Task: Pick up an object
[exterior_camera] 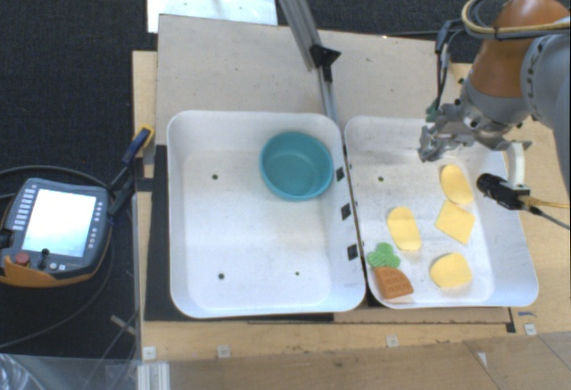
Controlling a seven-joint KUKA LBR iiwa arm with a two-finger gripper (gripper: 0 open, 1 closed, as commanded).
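Right bin (513, 290), far end: my gripper (433, 147) above bare floor beside yellow pieces (456, 184); finger state indiscernible.

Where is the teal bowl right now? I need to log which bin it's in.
The teal bowl sits in the left bin, near its far right corner beside the divide from the right bin, well apart from the yellow pieces there.
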